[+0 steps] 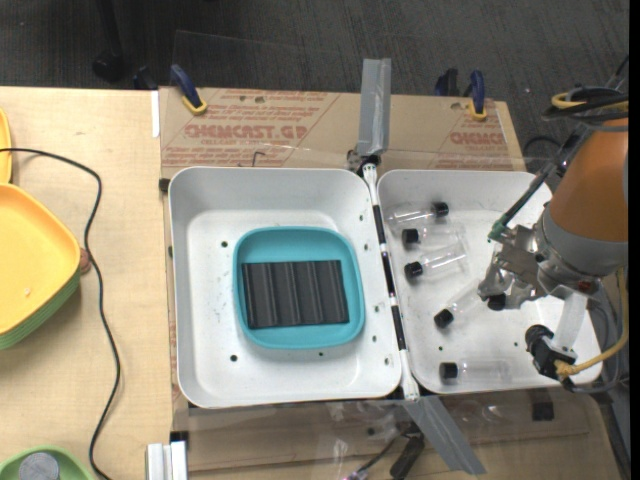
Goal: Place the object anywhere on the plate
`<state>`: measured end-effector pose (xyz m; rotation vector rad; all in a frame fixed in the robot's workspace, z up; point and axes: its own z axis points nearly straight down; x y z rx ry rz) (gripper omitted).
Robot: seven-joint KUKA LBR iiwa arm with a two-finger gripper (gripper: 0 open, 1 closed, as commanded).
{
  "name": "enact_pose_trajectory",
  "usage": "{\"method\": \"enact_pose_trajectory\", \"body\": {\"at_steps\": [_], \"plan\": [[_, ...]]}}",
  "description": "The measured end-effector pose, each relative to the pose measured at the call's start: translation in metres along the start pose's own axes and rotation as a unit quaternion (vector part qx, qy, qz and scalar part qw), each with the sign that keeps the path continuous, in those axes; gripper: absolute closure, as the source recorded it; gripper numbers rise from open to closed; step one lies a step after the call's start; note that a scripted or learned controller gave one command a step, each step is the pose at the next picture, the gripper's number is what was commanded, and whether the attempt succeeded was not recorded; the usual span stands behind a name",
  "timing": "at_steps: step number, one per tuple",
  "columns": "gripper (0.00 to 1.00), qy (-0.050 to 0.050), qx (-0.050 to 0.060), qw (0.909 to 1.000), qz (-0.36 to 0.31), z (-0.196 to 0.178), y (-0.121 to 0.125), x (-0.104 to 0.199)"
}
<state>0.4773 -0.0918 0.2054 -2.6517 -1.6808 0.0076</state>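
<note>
My gripper [497,293] hovers over the right bin [425,358], grasp state indeterminate. Clear vials [437,264], black-capped, lie scattered there: probably light, slippery, rolling. I grasp mid-barrel. The teal plate [250,258] lies left.

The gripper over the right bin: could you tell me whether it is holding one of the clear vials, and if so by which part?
It cannot be told. The gripper is low among the vials, and its own body hides the tips.

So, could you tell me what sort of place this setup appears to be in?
Probably a robotics lab bench: a KUKA arm reaches over two white bins, a cardboard backing is held by clamps, and loose cable runs across the wooden table.
</note>
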Motion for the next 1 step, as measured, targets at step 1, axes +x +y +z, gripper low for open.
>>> {"method": "enact_pose_trajectory", "body": {"at_steps": [1], "plan": [[0.00,0.000,0.000,1.0000,0.000,-0.0001,0.0000,0.0000]]}}
